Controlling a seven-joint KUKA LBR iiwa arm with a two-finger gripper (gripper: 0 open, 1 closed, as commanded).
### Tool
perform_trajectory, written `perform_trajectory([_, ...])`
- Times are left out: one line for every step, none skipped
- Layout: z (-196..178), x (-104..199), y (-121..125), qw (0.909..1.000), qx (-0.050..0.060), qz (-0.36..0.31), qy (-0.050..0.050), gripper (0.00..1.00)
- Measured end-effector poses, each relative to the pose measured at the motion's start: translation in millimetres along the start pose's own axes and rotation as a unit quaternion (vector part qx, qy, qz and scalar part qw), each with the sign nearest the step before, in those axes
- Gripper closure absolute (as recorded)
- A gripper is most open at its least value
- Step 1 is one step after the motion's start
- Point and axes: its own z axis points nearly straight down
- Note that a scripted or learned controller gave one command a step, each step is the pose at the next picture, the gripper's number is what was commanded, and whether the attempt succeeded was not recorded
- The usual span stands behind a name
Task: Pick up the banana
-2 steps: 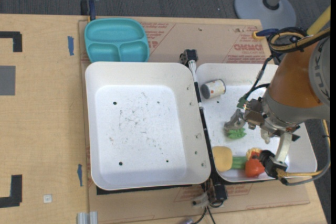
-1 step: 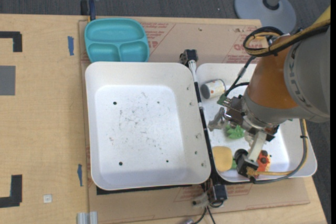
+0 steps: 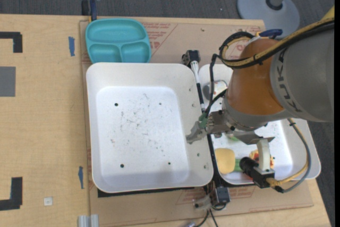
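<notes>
White letters "KU" on grey arm [image 3: 303,87], faint unreadable red print on cardboard [image 3: 164,34]

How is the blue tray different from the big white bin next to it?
The blue tray is teal, while the left bin is white. The tray is smaller than the bin. The tray is split into three compartments, while the bin is one open space with a speckled floor. The tray sits on the bench behind the bin. Both are shallow with rounded corners.
</notes>
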Motion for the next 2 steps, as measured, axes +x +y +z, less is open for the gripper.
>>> perform_trajectory([-71,-59,-4,0.9993,-0.003,-0.038,-0.001,0.00])
perform_trajectory([0,-21,-2,0.9787,0.000,-0.206,0.000,0.00])
